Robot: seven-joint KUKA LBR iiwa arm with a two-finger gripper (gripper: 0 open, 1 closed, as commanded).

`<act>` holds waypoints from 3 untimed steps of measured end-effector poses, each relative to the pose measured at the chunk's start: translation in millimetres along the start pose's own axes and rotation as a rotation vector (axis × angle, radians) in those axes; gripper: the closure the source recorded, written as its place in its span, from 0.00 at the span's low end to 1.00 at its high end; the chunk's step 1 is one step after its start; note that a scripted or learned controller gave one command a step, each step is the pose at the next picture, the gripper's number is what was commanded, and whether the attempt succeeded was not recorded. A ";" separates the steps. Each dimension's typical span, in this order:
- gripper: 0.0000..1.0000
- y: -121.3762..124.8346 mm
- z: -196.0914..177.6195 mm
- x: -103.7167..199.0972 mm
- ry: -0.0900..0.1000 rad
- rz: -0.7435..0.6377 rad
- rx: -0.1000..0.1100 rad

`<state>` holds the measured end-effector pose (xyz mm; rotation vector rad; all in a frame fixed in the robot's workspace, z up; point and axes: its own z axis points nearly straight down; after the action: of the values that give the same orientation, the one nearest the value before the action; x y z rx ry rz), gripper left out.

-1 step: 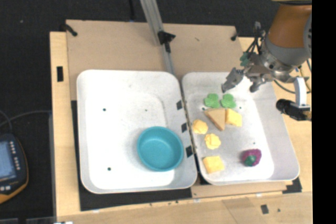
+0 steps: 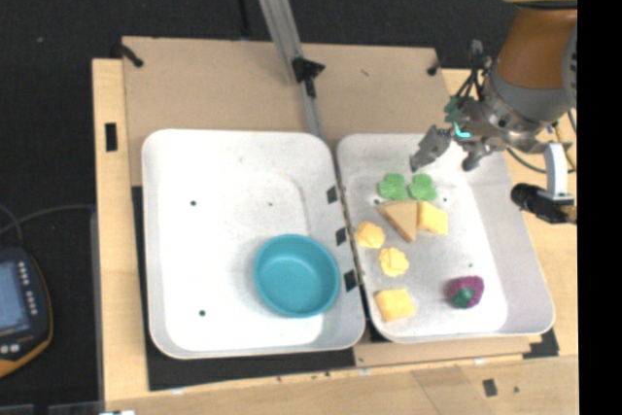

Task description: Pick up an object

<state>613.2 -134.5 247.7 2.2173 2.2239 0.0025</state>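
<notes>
My gripper hangs over the far part of the right bin, its two fingers spread apart with nothing between them. Just below and left of it lie two green pieces. Beside those sit a tan wedge and a yellow block. Nearer the front lie two small yellow lumps, a yellow cube and a purple and green ball.
The left bin holds a blue bowl near its front right corner. A grey metal pole slants down to the gap between the bins. A handheld controller lies at the far left.
</notes>
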 end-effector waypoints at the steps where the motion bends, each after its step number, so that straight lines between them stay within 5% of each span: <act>1: 0.00 -3.6 43.2 2.2 -0.002 0.004 0.005; 3: 0.00 -1.8 141.4 -5.1 -0.008 0.006 -0.010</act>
<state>611.7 -139.5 106.3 2.2154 2.2084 0.0049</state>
